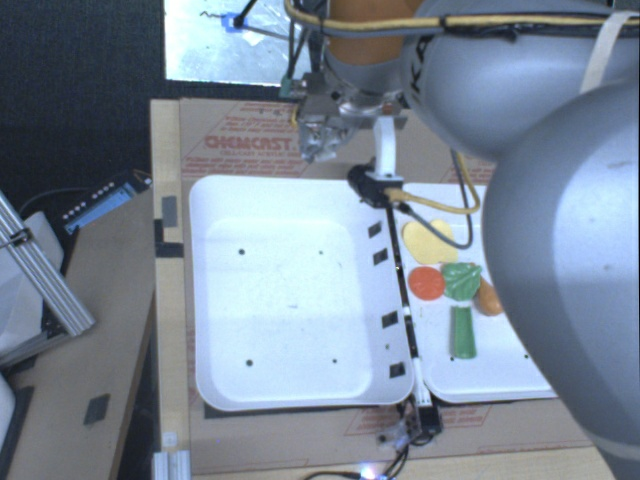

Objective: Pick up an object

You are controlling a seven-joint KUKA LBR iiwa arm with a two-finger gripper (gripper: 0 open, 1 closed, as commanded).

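Note:
In the right bin (500, 366) lie a pale yellow piece (428, 238), a red round piece (427, 283), a green piece (462, 313) with a leafy top and a long stem, and a small orange piece (488, 299) partly hidden by the arm. My gripper (320, 140) hangs over the cardboard just behind the back edge of the left bin (212, 268), well apart from all the pieces. Nothing shows in its grasp.
The big grey arm covers the right side of the view and much of the right bin. A black divider strip (395, 288) with a cable runs between the bins. Metal rails (40, 278) and a blue device (100, 200) lie left of the bench.

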